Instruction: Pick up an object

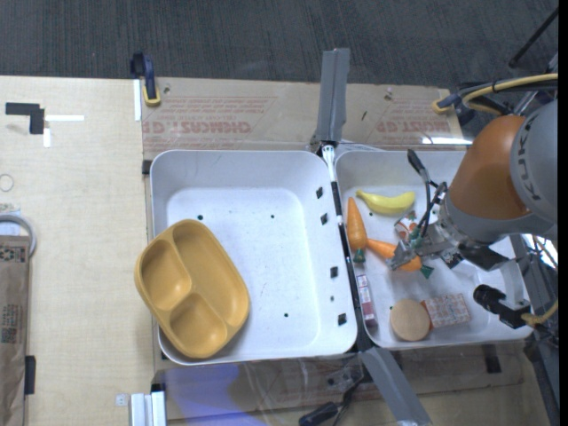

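bins: two [160, 264] [497, 331]
trays: one [191, 288]
carrots: two [356, 224] [383, 249]
bananas: one [385, 201]
discs: one [410, 319]

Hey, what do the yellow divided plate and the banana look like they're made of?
Divided plate: probably moulded plastic, matte mustard yellow, with smooth rounded compartment ridges. Banana: likely toy plastic, uniformly bright and slightly glossy, though the view cannot rule out real fruit.

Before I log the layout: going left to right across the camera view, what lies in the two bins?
Yellow divided plate → long carrot → banana → tan round disc → patterned block.
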Controlling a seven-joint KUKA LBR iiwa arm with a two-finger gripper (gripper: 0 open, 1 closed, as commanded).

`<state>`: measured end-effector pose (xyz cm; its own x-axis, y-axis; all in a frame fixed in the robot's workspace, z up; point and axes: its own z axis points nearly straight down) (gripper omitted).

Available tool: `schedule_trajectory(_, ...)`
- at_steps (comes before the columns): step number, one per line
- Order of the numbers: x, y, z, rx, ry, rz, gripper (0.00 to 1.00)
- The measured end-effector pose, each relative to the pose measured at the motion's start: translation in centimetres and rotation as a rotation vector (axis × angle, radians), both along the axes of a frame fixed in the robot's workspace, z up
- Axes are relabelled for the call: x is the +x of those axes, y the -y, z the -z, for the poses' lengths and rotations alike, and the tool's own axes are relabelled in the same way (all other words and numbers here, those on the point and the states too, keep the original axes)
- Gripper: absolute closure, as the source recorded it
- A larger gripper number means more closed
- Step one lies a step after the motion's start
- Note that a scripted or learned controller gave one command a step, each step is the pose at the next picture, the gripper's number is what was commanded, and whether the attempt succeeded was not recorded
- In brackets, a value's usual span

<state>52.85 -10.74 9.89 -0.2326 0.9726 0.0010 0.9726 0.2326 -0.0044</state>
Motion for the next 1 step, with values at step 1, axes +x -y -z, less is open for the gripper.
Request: schedule_trajectory(1,0.04,-3.51,-10.65,-0.002,0.003,0.107,1.00)
